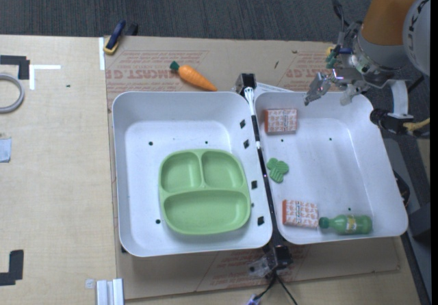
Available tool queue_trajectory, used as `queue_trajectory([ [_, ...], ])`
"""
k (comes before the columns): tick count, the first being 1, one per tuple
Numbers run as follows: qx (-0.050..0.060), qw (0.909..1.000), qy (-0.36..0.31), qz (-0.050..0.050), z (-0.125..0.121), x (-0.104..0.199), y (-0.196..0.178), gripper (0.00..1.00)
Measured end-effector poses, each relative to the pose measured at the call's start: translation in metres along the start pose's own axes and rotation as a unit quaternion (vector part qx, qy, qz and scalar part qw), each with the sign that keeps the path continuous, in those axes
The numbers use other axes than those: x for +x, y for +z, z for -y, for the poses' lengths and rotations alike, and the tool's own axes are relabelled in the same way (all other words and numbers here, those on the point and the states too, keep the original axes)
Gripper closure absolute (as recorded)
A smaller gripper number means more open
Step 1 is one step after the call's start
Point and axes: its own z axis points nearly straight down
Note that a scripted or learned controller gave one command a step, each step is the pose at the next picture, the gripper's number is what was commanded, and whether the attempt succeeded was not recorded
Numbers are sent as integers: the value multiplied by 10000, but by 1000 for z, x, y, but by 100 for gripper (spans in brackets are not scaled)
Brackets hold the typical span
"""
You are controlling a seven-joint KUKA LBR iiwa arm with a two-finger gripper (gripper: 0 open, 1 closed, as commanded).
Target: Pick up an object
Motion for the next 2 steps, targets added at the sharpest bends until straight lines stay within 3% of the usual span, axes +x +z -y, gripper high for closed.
queue_trajectory([
  [1,-1,9984,570,-1,51,34,79,0],
  [2,-2,9994,333,0,0,79,18,0],
])
